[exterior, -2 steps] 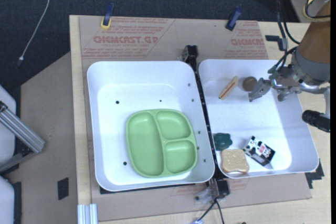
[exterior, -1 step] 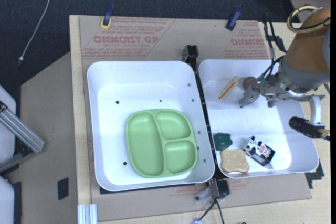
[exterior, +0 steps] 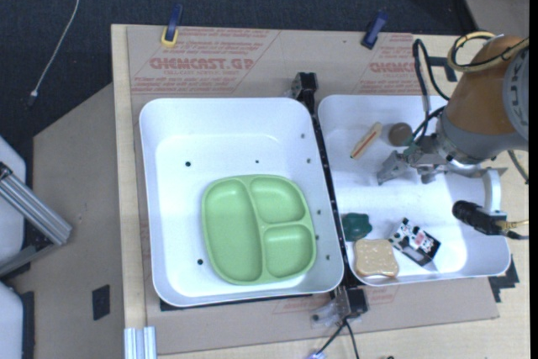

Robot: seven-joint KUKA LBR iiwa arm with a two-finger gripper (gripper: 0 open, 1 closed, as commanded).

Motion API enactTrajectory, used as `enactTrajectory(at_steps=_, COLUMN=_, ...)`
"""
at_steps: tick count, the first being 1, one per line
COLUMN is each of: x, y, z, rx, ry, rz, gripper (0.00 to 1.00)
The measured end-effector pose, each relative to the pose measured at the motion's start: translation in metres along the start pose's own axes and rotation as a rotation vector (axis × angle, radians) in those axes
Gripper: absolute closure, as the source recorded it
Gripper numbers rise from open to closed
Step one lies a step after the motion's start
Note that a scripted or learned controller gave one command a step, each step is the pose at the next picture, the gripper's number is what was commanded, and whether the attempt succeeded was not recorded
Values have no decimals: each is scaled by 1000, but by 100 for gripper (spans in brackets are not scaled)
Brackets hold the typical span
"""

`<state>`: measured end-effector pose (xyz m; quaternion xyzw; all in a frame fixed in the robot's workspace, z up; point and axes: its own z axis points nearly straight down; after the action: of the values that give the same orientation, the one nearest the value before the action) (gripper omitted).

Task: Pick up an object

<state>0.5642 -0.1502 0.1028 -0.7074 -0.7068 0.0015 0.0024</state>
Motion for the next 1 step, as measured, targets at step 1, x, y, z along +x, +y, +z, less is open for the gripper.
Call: enactTrajectory(at_steps=1, x=0, y=1, z=-13, rx=-7, ry=-2, rz=0, gripper=100)
